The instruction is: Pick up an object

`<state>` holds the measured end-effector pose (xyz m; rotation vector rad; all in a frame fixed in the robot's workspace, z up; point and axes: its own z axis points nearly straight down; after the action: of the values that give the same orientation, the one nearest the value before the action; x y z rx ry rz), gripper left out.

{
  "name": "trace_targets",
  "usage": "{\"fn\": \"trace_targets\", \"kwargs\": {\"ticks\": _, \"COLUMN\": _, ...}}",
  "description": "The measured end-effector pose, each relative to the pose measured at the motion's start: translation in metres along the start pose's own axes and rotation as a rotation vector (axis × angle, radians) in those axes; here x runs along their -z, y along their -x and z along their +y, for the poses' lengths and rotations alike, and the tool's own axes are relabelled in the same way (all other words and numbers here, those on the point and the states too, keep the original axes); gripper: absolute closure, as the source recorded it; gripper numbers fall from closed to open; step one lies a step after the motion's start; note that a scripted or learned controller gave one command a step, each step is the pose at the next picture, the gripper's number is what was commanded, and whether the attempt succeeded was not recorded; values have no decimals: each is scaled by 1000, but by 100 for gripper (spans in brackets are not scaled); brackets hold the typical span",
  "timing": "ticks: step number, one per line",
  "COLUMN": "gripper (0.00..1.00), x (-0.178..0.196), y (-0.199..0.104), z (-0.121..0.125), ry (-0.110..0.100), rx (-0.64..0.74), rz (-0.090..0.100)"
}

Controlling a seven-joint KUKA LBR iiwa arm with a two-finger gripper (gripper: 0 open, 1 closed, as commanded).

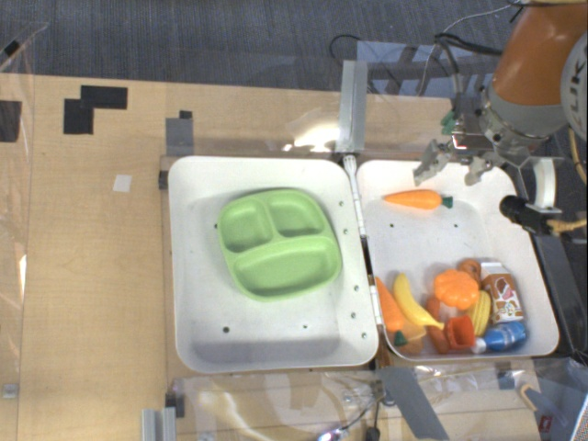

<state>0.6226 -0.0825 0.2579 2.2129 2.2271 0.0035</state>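
Claw [455, 164] is hovering over the right bin's [537, 246] far edge, fingers spread open and gripping nothing. I am reading the carrot [412, 199] as the nearest target: it is lying just below and left of the claw, long axis running left-right, apart from the toy pile [459, 306] nearer me.

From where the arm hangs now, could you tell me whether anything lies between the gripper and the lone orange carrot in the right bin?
Nothing visible does. The two-finger gripper, fingers spread, hangs just above the far rim of the right white bin. The orange toy carrot lies alone on bare floor; the heap of toy food sits at the near end.
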Motion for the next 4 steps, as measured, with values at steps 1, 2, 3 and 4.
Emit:
{"fn": "trace_targets", "kwargs": {"ticks": 1, "gripper": 0, "x": -92, "y": 14, "z": 21, "ry": 0, "rx": 94, "rz": 0}}
{"fn": "trace_targets", "kwargs": {"ticks": 2, "gripper": 0, "x": -169, "y": 57, "z": 27, "ry": 7, "rx": 131, "rz": -2}}
{"fn": "trace_targets", "kwargs": {"ticks": 3, "gripper": 0, "x": -152, "y": 59, "z": 37, "ry": 3, "rx": 29, "rz": -1}}
{"fn": "trace_targets", "kwargs": {"ticks": 4, "gripper": 0, "x": -159, "y": 54, "z": 45, "ry": -11, "rx": 51, "rz": -5}}
